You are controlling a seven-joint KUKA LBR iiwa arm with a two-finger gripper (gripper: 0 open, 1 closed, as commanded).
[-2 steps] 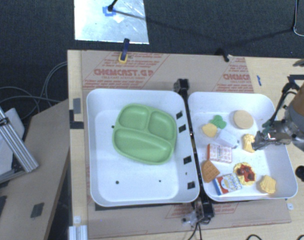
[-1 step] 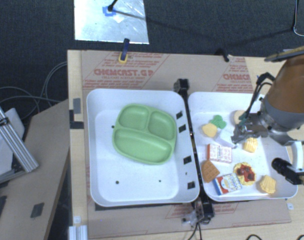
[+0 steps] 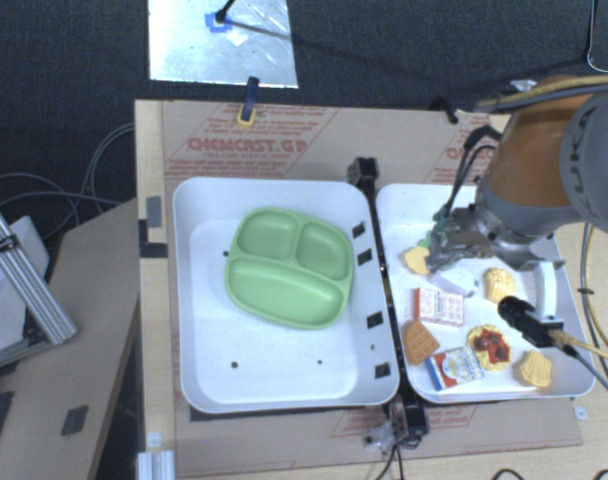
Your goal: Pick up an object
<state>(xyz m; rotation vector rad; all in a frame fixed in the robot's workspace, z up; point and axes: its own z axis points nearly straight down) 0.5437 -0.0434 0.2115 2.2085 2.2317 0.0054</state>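
Two white bins on the bench. The left bin has just a green divided plate in it, and the right bin is where all the small toy food sits. The gripper is down low in the right bin, just beside a pale yellow food piece near the bin's left wall. Honestly can't tell from this angle whether it's open or closed, and I see nothing clearly held in it.

My guess is the yellow piece is the target, since it's the closest thing. The red-and-white packet lies near it toward the front, with a brown cracker beyond that.

Tips for doing this well, imo: centre over the yellow piece before closing, because it sits close to the wall and a sideways nudge could pin it there. Come straight down, not at a slant. Keep clear of the packet so it doesn't get dragged along. Lift slowly and check the piece actually comes up.
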